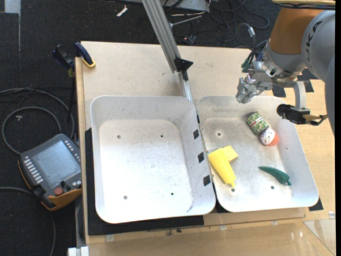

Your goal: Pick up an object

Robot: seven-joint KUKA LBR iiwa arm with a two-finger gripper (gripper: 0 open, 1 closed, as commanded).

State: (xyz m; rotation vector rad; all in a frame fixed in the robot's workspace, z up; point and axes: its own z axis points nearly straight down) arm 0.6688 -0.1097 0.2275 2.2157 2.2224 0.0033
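Green-labelled can (258,122) in right bin (303,196), long axis running toward the bin's near-right corner, just below the end effector (244,94); end effector grip state unreadable.

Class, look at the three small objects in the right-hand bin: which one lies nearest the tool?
The green-patterned cylinder with a white and orange end, lying just below the tool. The yellow plastic piece and dark green curved piece lie farther down.

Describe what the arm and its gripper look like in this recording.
The arm is bulky and rounded, with grey casing and a broad orange band above the wrist. A thin pale cable loops over the top of the orange part. The gripper is a small grey metal unit with dark wiring and a touch of green near its mount.
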